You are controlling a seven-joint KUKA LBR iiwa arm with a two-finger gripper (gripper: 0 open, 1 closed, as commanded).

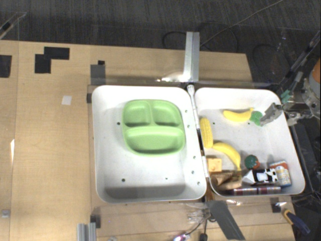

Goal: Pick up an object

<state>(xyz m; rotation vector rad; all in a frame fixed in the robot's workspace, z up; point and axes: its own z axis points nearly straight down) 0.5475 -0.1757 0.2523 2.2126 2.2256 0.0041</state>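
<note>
The right bin (281, 134) holds several small items. A small yellow banana (236, 115) with a green tip (257, 117) lies near its far side. A yellow corn cob (205, 131) runs along its left wall, with a bigger banana (226, 153) just below it. My gripper (271, 114) hangs low over the bin's right side, just right of the small banana's green tip, with nothing visibly held. The grey arm (303, 100) comes in from the right edge.
The left bin (108, 174) holds a green divided plate (152, 126). At the right bin's front lie a tan square (214, 164), a green and red ball (250, 160), a black-and-white toy (265, 175), a small can (282, 173) and a dark bar (261, 189).
</note>
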